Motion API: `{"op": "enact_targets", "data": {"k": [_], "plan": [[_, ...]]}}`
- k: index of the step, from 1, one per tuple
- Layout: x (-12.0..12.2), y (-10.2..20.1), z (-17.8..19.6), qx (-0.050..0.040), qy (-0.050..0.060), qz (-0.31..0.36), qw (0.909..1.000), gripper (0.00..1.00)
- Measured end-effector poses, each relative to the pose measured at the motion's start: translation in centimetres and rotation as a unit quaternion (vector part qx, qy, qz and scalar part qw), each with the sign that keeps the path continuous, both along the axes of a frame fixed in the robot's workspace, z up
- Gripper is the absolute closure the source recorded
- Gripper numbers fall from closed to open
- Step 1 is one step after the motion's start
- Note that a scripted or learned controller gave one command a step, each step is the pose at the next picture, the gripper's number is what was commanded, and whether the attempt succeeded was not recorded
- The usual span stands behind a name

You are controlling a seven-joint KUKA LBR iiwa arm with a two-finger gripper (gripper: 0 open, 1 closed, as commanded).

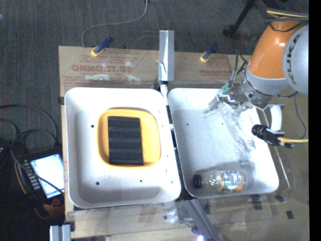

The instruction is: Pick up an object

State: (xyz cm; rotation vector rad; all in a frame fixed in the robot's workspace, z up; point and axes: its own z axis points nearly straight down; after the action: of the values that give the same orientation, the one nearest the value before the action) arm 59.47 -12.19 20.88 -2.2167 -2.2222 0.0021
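At the right edge of the camera view, the arm (281, 54) was cut off, so just its orange band and part of the grey body showed. Below the wrist, the gripper (228, 98) was hard to read: a tangle of pale, glinting parts lay against the white floor of the right bin (200, 134), and whether it was spread or pressed together could not be told. Nothing could be seen pinched in it. A faint, glassy streak ran from the gripper toward the near right of the bin; what it was could not be made out.

The clear plastic bottle (220, 180) lay on its side along the near wall of the right bin, its dark cap pointing left and a pale orange label around its middle. It sat well apart from the gripper, which hung over the far right part of the same bin. The bottle was on the near side of it and slightly to the left.

In the left bin (80, 134) rested a yellow tray (104, 134) holding a dark ribbed block (125, 140), roughly centred. Beyond the bins, a brown board (115, 67) carried two blue-and-yellow clamps (102, 45), and an upright metal bar (166, 56) stood at the seam between the bins. A small screen device (47, 169) lay on the floor at the left, partly cut off.
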Motion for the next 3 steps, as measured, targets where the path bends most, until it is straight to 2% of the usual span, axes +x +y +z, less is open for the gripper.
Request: {"op": "enact_targets", "data": {"k": [1, 2, 3], "plan": [[-2.3, -7.9, 1.5, -0.0017, -0.002, 0.063, 0.9980, 0.00], [-2.2, -7.8, 2.4, -0.0008, -0.002, 0.064, 0.9979, 1.00], [0.6, -9.5, -9.8, 0.0014, -0.003, 0.008, 1.0000, 1.00]]}}
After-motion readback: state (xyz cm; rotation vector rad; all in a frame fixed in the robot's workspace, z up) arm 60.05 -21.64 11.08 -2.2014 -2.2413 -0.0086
